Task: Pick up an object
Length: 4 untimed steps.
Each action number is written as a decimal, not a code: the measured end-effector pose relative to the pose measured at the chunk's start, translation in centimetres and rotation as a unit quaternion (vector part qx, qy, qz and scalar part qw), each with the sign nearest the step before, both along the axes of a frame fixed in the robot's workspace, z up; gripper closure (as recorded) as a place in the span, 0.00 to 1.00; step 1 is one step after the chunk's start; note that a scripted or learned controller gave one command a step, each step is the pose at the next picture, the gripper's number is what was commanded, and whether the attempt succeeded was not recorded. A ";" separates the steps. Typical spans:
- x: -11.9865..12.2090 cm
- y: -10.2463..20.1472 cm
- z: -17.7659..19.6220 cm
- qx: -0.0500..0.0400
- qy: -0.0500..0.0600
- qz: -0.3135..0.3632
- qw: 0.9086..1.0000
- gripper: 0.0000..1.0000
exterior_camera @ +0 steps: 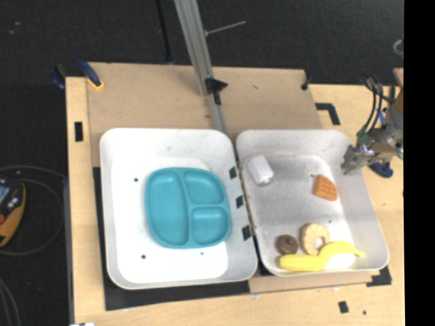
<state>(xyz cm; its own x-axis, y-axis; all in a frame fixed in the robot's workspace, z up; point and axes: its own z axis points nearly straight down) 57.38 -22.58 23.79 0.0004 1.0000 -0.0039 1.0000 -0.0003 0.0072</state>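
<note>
Dark floor surrounds a wooden bench carrying two white bins. Left bin holds a teal divided plate. Right bin holds a white cylinder, an orange waffle-like piece, a brown doughnut, a pale ring and a banana. At its right rim hangs the gripper, seemingly carrying nothing; whether it's spread, I can't tell.

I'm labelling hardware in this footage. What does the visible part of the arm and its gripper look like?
At the right edge, the gripper is a small grey metallic block with a blue patch. Thin dark cables loop down to it from above. It is too small and blurred to make out any markings.
</note>
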 end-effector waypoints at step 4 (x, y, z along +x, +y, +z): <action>-2.7 15.3 1.3 0.002 0.003 0.003 1.000 1.00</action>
